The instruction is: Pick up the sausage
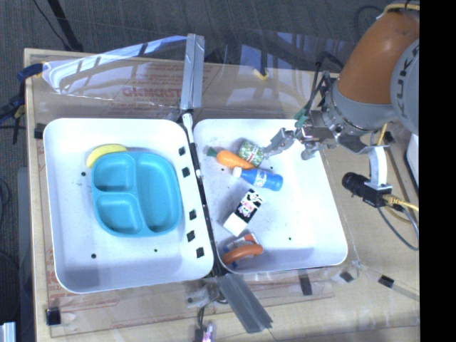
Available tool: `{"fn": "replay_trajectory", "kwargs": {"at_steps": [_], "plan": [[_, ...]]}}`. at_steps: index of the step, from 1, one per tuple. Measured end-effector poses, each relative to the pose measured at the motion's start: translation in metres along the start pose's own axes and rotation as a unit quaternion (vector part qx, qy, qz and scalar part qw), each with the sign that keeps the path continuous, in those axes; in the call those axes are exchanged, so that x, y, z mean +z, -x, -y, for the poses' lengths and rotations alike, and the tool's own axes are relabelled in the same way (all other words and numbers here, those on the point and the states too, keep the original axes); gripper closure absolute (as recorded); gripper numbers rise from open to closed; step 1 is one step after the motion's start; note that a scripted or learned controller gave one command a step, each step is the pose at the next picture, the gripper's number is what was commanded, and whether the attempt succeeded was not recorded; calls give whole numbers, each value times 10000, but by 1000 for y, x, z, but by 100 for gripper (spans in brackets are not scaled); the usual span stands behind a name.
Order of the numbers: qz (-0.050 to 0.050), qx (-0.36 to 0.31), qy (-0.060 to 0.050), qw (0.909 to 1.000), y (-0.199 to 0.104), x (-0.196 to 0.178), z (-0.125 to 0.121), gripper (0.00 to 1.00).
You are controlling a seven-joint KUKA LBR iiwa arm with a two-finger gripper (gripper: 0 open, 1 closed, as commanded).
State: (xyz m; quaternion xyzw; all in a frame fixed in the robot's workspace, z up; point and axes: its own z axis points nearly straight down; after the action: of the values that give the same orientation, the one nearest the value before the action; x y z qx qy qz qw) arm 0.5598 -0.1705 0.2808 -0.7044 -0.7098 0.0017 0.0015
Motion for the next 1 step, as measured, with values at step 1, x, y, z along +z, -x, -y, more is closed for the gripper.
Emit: {"fn": "replay_trajectory", "kwargs": {"at_steps": [1], "plan": [[-2, -381, -6, 9993, 0, 173, -54, 0]]}}
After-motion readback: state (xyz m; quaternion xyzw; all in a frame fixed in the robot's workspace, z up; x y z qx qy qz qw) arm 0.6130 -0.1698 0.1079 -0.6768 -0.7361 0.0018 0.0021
